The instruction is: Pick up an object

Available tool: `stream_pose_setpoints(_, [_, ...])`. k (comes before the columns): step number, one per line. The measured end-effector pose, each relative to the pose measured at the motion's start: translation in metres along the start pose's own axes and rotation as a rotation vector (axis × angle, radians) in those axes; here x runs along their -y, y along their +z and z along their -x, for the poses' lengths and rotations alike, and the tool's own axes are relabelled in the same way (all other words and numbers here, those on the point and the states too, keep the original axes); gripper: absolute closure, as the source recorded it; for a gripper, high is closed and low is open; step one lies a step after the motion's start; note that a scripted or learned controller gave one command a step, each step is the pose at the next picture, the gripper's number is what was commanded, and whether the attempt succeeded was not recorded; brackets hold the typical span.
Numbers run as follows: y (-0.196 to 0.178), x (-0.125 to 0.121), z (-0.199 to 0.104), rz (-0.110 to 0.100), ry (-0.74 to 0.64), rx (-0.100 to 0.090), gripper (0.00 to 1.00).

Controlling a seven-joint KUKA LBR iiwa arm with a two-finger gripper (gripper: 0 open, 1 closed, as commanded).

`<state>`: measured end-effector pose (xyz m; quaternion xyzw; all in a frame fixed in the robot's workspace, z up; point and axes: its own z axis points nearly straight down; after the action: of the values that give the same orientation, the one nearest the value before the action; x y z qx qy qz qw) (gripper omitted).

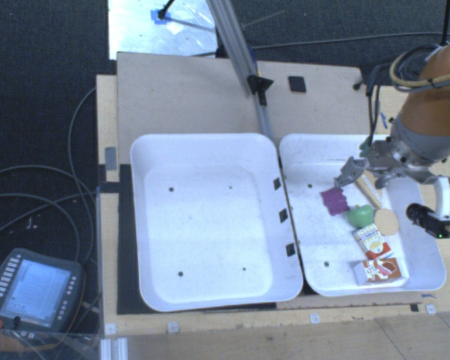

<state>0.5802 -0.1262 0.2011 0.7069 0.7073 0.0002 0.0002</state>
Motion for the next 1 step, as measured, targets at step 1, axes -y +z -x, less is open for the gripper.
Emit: stream_pose_setpoints(1, [-0.0588, -0.0858, -0.0003, 0.004, -0.001, 0.001, 0.0])
